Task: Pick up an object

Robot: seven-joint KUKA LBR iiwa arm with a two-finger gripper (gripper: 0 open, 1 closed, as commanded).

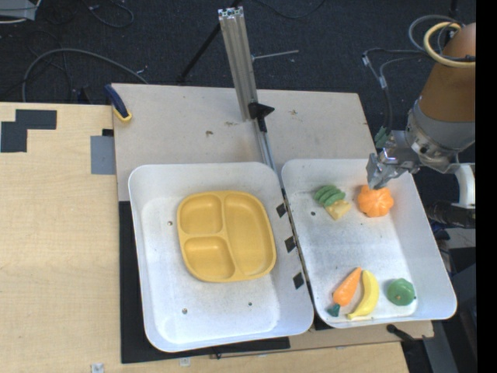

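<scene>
White plastic, shallow and speckled, makes up the two bins we look down on, set side by side on a pale bench. In the left bin (155,301) lies a yellow divided plate (227,235) with three compartments, resting flat near the middle. Moving right, the right bin (365,247) holds the loose items: a green and yellow toy vegetable (331,200) near its upper middle, an orange round fruit (375,201) just beside it, and along the lower edge a carrot (347,287) touching a banana (365,295), with a green round fruit (401,291) near them. At the far right the grey arm reaches in, and its gripper (378,179) sits at the top edge of the orange round fruit. We cannot tell whether the gripper has closed on anything. We judge the pick as not yet done: every object rests in a bin, none lifted, so grasping and raising remain.
</scene>
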